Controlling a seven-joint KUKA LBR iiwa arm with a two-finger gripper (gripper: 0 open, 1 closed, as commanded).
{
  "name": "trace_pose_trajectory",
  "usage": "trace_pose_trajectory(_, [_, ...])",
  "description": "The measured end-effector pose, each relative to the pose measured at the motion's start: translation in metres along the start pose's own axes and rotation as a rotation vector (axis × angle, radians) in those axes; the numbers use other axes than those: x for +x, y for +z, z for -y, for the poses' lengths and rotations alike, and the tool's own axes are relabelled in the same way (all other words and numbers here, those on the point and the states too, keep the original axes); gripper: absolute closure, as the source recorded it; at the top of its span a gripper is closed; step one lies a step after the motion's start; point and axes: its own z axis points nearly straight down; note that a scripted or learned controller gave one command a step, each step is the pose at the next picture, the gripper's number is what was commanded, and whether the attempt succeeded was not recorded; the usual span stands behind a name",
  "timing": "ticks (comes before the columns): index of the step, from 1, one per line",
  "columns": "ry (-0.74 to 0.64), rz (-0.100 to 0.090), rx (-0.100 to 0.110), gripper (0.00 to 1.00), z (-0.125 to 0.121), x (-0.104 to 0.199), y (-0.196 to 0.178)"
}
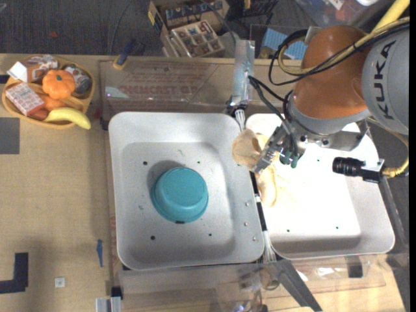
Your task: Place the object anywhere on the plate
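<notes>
A round teal plate (180, 194) lies in the middle of the left white bin (130, 142). A tan, rounded object (244, 148) sits over the rim between the two bins, at the left bin's upper right. My gripper (269, 156) is right against its right side, at the left edge of the right bin (338, 233). Just below the gripper a pale yellow piece (268, 187) lies along the right bin's left wall. Whether the tan object is gripped is hidden by the wrist.
A basket of toy fruit (45, 96) with an orange and a banana stands on the bench at far left. A clear panel (169, 86) lies behind the left bin. A black cable plug (351, 168) hangs over the right bin.
</notes>
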Motion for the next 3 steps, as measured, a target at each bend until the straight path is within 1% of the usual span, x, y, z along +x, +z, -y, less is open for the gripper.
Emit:
trace_pose_trajectory(1, [-0.396, 0.0, -0.001, 1.0, -0.034, 0.047, -0.001])
trace_pose_trajectory(2, [-0.578, 0.0, -0.001, 1.0, -0.06, 0.089, -0.006])
trace_pose_trajectory(3, [-0.578, 0.001, -0.001, 0.0, -0.06, 0.088, -0.006])
